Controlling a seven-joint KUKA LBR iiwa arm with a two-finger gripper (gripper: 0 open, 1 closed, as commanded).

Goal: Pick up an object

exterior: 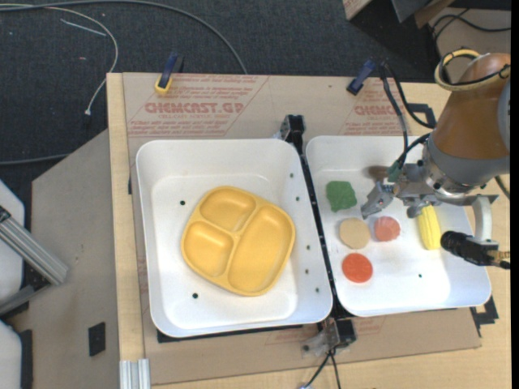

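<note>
Lowest in the camera view: round red plastic tomato slice in the right white bin. Beside it a tan round biscuit, pinkish ball, green leafy piece and yellow corn cob, long axis running up the frame. Hand just above the ball; finger spread impossible to tell. Yellow divided plate in the left white bin. Cardboard-covered bench, dark carpet beyond.

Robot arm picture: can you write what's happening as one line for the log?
gripper: over right bin, by pink piece | holding: nothing seen | yellow plate: left bin
</note>
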